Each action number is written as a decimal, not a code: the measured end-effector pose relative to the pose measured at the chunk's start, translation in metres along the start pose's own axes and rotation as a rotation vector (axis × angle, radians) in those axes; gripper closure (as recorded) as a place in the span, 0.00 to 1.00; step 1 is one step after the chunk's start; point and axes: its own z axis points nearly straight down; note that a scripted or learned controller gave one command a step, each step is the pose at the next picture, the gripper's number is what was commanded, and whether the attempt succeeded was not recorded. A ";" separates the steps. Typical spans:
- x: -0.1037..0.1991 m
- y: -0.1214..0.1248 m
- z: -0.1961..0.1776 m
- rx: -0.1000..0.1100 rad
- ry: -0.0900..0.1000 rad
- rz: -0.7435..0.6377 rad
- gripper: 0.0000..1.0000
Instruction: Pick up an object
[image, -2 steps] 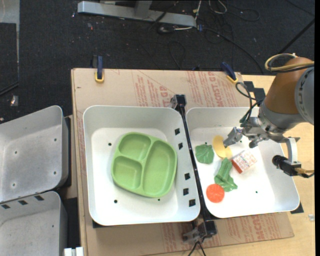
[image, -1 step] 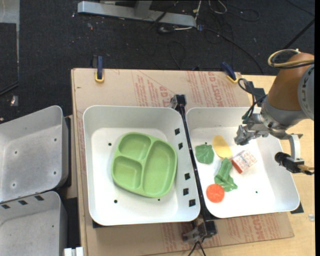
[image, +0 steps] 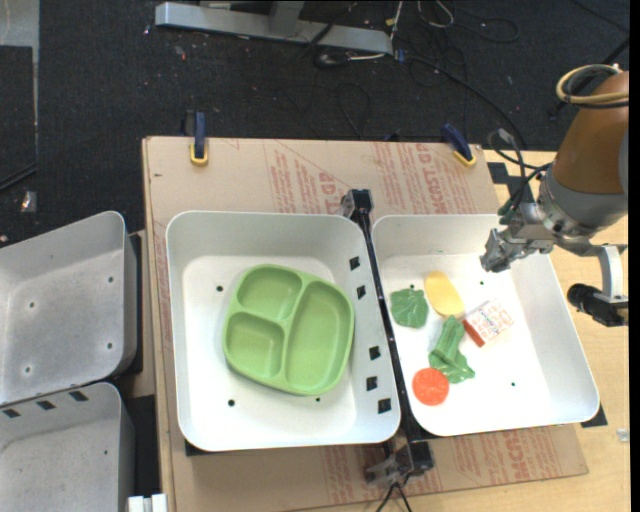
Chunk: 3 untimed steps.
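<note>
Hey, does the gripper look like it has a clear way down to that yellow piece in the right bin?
Probably yes. The gripper hangs over the right bin, close to the yellow piece, which lies uncovered, though the green leaf sits right beside it.

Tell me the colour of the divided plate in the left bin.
Light green, clear in the camera view: the divided plate.

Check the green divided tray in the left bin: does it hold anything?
Empty. All three compartments of the green tray show bare green plastic; the toy foods lie in the right bin instead.
</note>
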 end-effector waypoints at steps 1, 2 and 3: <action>-0.002 0.004 -0.064 -0.002 -0.001 0.000 1.00; -0.002 0.004 -0.072 0.003 0.000 0.000 1.00; 0.053 -0.024 -0.068 0.008 0.003 -0.004 1.00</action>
